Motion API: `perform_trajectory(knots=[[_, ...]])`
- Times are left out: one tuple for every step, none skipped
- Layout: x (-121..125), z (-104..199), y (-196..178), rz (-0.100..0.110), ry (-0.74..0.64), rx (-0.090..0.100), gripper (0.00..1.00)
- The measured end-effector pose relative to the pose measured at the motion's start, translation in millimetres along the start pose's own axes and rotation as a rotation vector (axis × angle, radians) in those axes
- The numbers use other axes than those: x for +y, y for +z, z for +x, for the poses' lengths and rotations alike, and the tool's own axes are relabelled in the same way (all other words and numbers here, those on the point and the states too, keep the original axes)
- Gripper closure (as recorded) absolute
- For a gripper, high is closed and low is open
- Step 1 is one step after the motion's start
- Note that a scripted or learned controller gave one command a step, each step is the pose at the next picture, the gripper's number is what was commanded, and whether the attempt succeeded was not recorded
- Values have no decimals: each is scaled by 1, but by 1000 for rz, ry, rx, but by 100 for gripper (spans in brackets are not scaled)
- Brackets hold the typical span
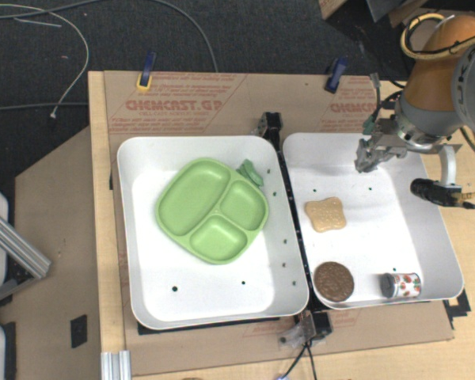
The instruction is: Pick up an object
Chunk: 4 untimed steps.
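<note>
Gripper (369, 160) hangs over the far part of the right bin (427, 236), nothing between its fingers; their spread I cannot tell. Nearer the camera lie a tan cracker (325, 214), brown disc (333, 282), and small can (401, 285).

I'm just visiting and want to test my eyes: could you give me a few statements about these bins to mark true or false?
1. The green divided plate lies in the left bin. True.
2. The tan cracker-like piece lies on the green plate. False: it lies in the right bin.
3. The gripper is over the right bin's far end. True.
4. The round brown disc is between the fingers. False: it lies at the bin's near edge.
5. The small can stands upright. False: it lies on its side.
</note>
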State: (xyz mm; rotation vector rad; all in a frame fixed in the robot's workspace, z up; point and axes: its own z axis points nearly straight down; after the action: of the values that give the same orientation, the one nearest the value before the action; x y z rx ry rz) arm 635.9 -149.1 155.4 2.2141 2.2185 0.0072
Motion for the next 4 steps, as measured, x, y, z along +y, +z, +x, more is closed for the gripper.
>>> perform_trajectory(knots=[[10, 1, -49, 1, 0, 0, 100], [12, 1, -85, 3, 1, 1, 100], [-6, 59, -90, 10, -4, 6, 100], [-25, 117, -80, 12, -4, 6, 100]])
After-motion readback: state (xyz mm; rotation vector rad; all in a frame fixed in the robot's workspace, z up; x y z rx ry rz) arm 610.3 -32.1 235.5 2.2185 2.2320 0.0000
